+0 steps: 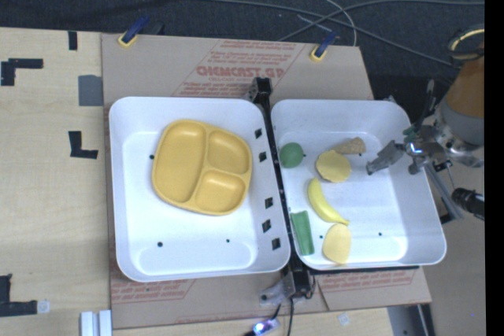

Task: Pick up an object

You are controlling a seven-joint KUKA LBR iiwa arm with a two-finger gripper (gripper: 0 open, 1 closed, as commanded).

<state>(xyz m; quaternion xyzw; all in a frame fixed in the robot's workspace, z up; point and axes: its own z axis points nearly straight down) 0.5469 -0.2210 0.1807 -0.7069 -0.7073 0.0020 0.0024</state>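
While the gripper (380, 162) hangs over the right bin (394, 244), finger state unreadable, nothing visibly held. Nearest target: yellow disc (334, 166), beside tan chunk (350, 145). Best approach: centre above it, descend straight.

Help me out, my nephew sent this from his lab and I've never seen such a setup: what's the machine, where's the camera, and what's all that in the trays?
One camera looks down at a slant on a bench. The machine is a robot arm, grey with an orange band, reaching in from the right; its gripper hangs over the right bin with nothing between its fingers. That bin holds toy food: a green ball, a banana, a green stick, two yellow pieces and a tan lump. The left bin holds a yellow divided plate.
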